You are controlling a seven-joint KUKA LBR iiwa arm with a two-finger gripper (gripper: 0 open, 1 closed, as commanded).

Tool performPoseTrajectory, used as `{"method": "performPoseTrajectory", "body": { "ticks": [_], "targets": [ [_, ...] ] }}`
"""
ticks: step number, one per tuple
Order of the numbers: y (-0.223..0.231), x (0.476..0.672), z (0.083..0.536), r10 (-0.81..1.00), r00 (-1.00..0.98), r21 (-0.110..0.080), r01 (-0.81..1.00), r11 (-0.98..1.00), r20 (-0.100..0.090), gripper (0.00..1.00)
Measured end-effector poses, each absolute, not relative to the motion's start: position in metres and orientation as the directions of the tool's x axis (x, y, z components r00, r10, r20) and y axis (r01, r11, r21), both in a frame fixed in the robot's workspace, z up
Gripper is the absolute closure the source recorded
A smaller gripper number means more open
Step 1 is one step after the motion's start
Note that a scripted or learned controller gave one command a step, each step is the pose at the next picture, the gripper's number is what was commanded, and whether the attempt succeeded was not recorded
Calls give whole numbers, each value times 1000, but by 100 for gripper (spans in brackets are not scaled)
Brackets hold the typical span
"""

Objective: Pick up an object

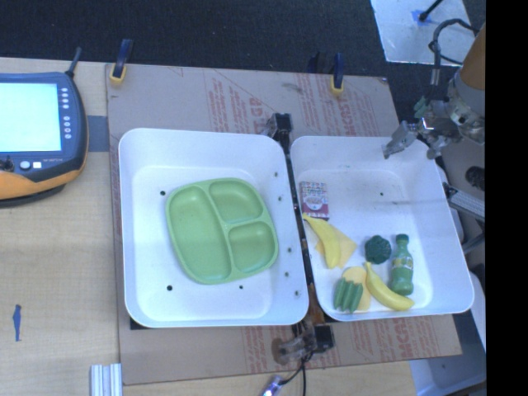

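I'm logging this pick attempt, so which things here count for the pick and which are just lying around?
For the pick:
end effector
red packet
yellow wedge
broccoli
green bottle
banana
green pepper
right bin

Lying about:
green divided plate
left bin
teach pendant
blue clamps

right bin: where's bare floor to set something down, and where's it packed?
Bare: the right bin's far half, from the small packet across to the right wall, under the gripper. Crowded: the near strip, where yellow wedge, broccoli, green bottle, banana and green pepper cluster.
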State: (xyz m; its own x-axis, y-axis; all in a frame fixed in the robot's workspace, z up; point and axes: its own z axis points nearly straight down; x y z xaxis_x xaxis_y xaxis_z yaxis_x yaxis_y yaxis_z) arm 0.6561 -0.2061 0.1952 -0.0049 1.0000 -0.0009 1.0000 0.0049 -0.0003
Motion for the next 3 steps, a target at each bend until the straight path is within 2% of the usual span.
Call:
{"method": "performPoseTrajectory", "body": {
  "ticks": [1, 2, 3],
  "targets": [
    [-147, 598, 175, 1000, -8, -5, 1000, 8, 0, 0],
    [-156, 543, 193, 1000, -4, -4, 1000, 4, -1, 0],
    [-141, 511, 92, 1000, -6, -5, 1000, 6, 0, 0]
  ]
}}
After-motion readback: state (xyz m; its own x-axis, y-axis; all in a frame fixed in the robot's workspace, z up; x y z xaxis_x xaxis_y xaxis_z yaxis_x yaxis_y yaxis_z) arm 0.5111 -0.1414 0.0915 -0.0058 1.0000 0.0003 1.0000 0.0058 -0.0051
